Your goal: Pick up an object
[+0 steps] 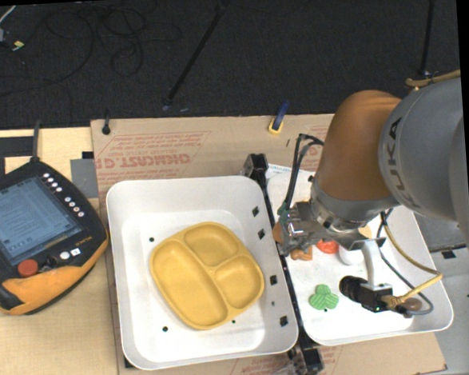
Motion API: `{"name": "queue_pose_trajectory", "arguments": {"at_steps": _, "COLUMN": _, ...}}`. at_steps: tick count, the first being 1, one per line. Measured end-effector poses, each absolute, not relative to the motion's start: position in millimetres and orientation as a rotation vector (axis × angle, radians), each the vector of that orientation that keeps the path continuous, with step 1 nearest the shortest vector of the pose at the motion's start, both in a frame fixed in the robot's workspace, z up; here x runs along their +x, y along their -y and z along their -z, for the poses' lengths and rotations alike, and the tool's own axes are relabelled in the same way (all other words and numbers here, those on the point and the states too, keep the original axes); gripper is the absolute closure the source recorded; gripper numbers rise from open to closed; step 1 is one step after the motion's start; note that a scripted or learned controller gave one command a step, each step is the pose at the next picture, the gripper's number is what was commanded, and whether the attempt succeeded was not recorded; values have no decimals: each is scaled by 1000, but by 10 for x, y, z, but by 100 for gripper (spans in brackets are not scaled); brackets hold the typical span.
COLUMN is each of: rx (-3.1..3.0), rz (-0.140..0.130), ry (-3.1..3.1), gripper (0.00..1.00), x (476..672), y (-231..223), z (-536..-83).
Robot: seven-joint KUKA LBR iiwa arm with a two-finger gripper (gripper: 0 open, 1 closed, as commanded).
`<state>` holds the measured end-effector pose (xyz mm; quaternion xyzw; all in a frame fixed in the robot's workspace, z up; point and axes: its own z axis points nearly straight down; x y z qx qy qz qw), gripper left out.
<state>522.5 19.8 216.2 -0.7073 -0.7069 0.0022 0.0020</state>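
Gripper low over R bin, at its left edge; apart or together, can't tell. Just below it: 1 orange-brown item, too small to read its axis. Nearby: 1 red bit, 1 green item. L bin: 1 yellow 3-section plate, long axis upper-left to lower-right.

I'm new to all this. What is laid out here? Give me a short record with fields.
left bin: white, holds a yellow divided plate
right bin: white, holds a green piece, a red piece and an orange-brown piece
arm: grey and orange, over the right bin
tool: near the right bin's left wall, just above the orange-brown piece
off to the left: a control screen on the bench
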Motion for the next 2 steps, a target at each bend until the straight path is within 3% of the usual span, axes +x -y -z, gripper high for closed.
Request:
{"name": "queue_pose_trajectory", "arguments": {"at_steps": 1, "rx": -2222, "rz": -4, "ry": 2218, "gripper": 100, "x": 5252, "y": -95, "z": -2229}}
{"name": "queue_pose_trajectory", "arguments": {"at_steps": 2, "rx": -2217, "rz": -3, "ry": 2221, "gripper": 100, "x": 5216, "y": -282, "z": -2265}}
